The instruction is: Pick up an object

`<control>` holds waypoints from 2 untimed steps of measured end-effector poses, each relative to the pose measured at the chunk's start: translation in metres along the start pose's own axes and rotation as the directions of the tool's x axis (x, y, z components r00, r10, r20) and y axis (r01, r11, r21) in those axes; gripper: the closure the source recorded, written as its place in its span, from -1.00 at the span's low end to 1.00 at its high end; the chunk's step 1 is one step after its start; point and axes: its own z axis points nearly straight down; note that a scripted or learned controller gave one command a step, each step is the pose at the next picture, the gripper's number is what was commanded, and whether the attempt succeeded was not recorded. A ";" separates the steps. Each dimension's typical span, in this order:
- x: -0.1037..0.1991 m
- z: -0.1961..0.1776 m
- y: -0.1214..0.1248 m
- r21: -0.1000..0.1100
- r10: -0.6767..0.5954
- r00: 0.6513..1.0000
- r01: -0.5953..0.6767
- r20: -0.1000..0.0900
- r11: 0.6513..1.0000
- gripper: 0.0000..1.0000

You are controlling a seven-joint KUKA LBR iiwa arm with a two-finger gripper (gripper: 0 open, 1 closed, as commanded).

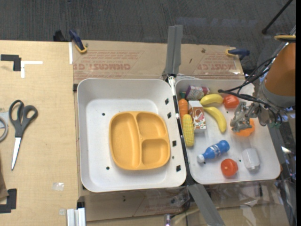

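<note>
The gripper (pixel 241 119) is seen low over the right bin (pixel 268 171), directly above an orange fruit (pixel 245 129) that is partly covered by it. Whether anything is held cannot be told — the metal parts at the tip are blurred into one grey mass.

Just to its left a banana (pixel 217 117) is laid, with a second banana (pixel 211 99) and a tomato (pixel 230 101) a little beyond it toward the far wall. Further left a small carton (pixel 199 118), a corn cob (pixel 188 130) and a carrot (pixel 183 107) are lined up along the bin's left wall. On the near side of the gripper a blue bottle (pixel 214 151), a red ball (pixel 229 167) and a pale grey block (pixel 250 158) are found. Well to the left, a yellow tray (pixel 139 140) is set in the left bin (pixel 89 140).

The task is judged not yet done: nothing is seen lifted clear of the bin floor, and the orange fruit is the likely target. A grasp and a lift are left.

The arm is cut off at the right edge, and a purple-labelled item (pixel 196 91) at the far wall is too small to be identified.
</note>
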 end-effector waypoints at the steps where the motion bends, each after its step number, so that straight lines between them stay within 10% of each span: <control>1: 0.000 0.000 0.000 0.000 0.000 1.000 0.000 0.000 1.000 -1.00; 2: 0.018 0.022 -0.003 -0.005 0.083 0.996 -0.083 -0.013 0.997 -1.00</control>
